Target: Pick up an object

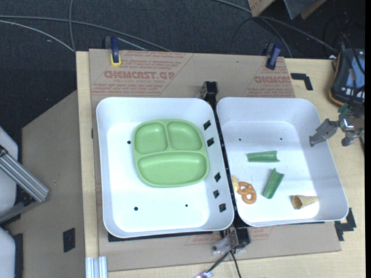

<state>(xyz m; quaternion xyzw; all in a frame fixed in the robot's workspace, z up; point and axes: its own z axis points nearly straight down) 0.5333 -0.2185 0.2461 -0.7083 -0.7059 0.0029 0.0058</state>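
Gripper (320, 134) at the right bin's (324, 172) far edge
Its fingers' spread could not be told; two green pieces (262, 156), a pretzel (246, 191) and a cone (304, 201) lay below.

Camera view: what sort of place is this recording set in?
Probably a robotics lab bench set up for pick trials: two white bins clamped on a board, toy food such as a pretzel, loose cables on dark carpet.

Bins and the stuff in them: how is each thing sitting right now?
Green divided plate: flat, right side up, in the left bin.
Upper green stick: lying flat in the right bin.
Lower green stick: lying slanted.
Pretzel: lying flat near the bin's left wall.
Cone: on its side.
End effector: above the right bin's right rim.
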